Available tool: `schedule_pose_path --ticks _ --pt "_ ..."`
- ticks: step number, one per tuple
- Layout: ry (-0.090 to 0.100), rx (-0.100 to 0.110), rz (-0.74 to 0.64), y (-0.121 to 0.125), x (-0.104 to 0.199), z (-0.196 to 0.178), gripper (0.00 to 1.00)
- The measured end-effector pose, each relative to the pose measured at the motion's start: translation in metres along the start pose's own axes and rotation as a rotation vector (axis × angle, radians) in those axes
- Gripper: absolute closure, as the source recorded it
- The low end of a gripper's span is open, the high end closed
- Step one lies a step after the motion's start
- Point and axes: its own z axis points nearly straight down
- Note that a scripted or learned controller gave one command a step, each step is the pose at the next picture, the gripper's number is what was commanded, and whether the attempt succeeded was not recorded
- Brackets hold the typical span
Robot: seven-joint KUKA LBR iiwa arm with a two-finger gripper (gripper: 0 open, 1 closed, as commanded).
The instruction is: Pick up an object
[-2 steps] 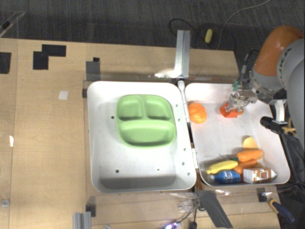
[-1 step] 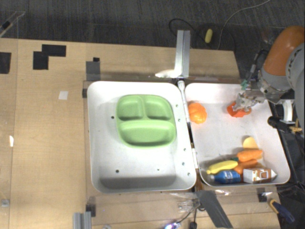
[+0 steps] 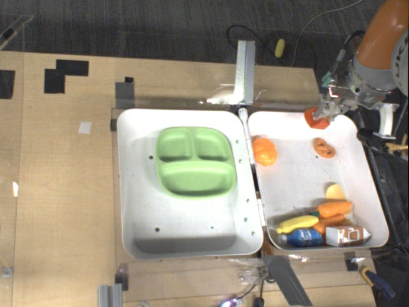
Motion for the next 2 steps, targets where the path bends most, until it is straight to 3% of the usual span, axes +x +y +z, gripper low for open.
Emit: schedule_pose_path --ticks 1,2 --pt "0.000 0.003 0.022 -0.001 0.000 0.020 1.00" --pt "0.001 0.005 0.247 -0.006 0.074 0.014 1.00"
